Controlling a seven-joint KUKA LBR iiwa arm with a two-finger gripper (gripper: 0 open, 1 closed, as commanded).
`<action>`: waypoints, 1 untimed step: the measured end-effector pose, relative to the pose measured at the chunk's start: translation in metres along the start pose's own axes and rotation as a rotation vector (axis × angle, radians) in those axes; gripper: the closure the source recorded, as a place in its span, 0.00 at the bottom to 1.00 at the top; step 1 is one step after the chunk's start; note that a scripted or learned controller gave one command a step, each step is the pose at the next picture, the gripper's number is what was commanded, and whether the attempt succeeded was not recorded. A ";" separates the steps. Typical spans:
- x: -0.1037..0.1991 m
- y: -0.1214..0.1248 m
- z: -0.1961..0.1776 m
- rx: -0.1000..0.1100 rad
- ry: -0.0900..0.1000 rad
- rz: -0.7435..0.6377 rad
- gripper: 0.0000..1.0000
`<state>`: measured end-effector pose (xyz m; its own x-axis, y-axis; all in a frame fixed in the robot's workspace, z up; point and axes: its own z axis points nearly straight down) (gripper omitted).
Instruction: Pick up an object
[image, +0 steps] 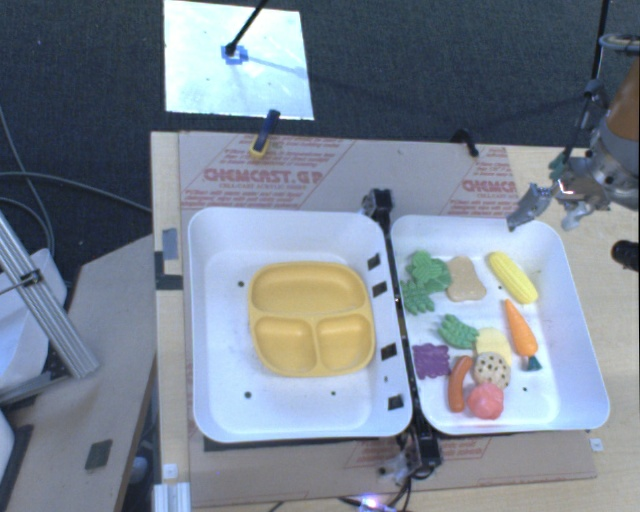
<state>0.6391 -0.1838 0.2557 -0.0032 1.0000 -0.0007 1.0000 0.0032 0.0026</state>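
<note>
The gripper (552, 203) is held spread and empty above the right bin's (578, 330) far rim. The approach is judged underway; the corn cob (512, 277), just below the fingers, calls for a descent.

Your right bin (575, 300) holds toy food lying flat: corn cob (512, 276), carrot (520, 331), green pieces (427, 278), cookie (490, 370), sausage (459, 383), purple grapes (431, 360).

Two white bins (205, 330), one yellow tray (310, 318), nine toy foods (512, 277).
</note>
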 end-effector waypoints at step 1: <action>-0.011 -0.026 -0.023 -0.001 0.000 0.002 0.00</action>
<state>0.6133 -0.1947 0.2787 -0.0007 1.0000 -0.0009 1.0000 0.0007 0.0033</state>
